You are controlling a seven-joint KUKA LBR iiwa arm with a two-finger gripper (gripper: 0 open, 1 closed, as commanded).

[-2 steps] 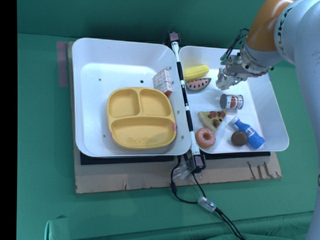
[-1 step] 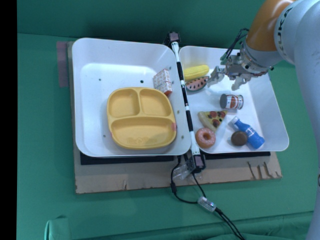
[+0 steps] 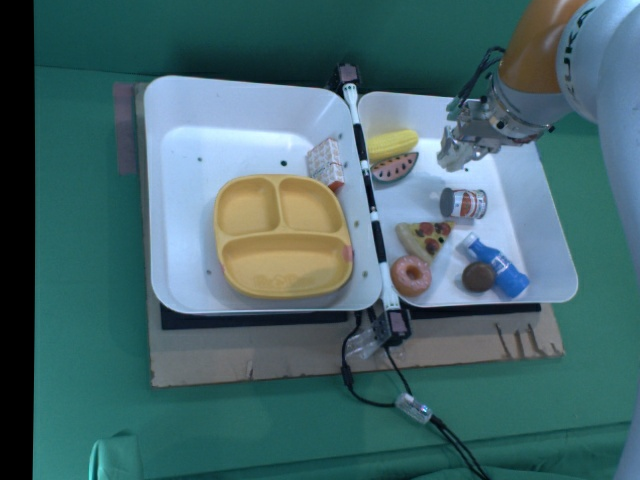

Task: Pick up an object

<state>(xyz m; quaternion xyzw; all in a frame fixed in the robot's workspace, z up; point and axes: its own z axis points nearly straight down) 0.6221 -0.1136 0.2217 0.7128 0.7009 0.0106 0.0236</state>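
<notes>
Claw (image 3: 462, 154) first: I see it hovering above the right bin (image 3: 545, 208), and I cannot tell its state from this slant. Taking that bin as my landmark, the left bin (image 3: 180, 118) alongside it carries the yellow tray (image 3: 283, 235) and a small cube (image 3: 326, 161). Inside the right bin the toys lie loosely spread, which I judge leaves gaps for a grasp. My likeliest target, the can (image 3: 463, 203), lies on its side just below the claw, untouched.
</notes>
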